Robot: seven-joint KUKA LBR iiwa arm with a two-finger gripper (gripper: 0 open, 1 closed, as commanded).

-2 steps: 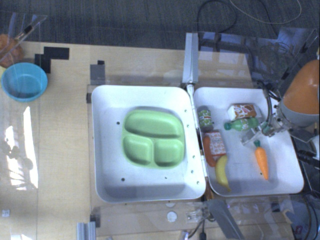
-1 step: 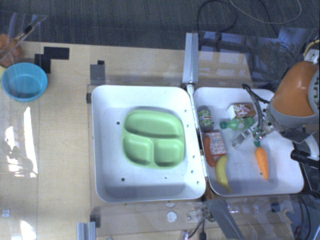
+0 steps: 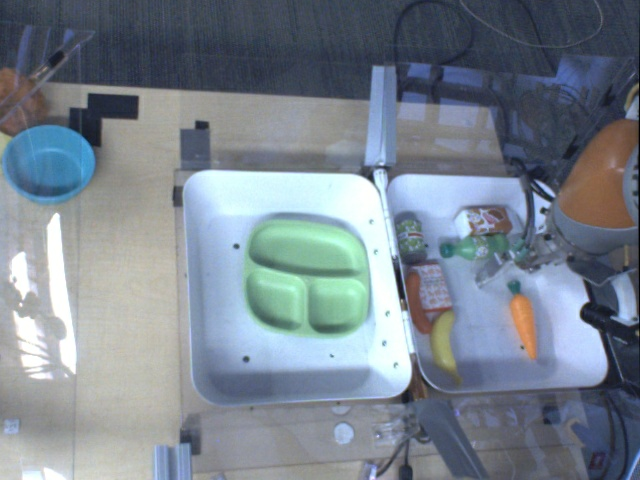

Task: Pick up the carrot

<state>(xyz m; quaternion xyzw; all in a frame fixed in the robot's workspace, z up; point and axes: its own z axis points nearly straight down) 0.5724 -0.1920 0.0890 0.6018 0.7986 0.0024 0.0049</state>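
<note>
The carrot (image 3: 523, 325) lies on the floor of the right bin (image 3: 575, 368), near its right side. It is orange, with its green top pointing to the back. My gripper (image 3: 505, 262) hangs just behind and slightly left of the carrot's green end, over the green bottle (image 3: 468, 249). It is open, with nothing between its fingers. The grey arm with the orange band (image 3: 600, 178) comes in from the right.
The right bin also holds a banana (image 3: 443, 341), a red packet (image 3: 430, 290), a small can (image 3: 410, 236) and a brown-and-red package (image 3: 485, 219). A green divided tray (image 3: 308, 276) sits in the left bin (image 3: 215, 298). A blue bowl (image 3: 48, 162) stands far left on the bench.
</note>
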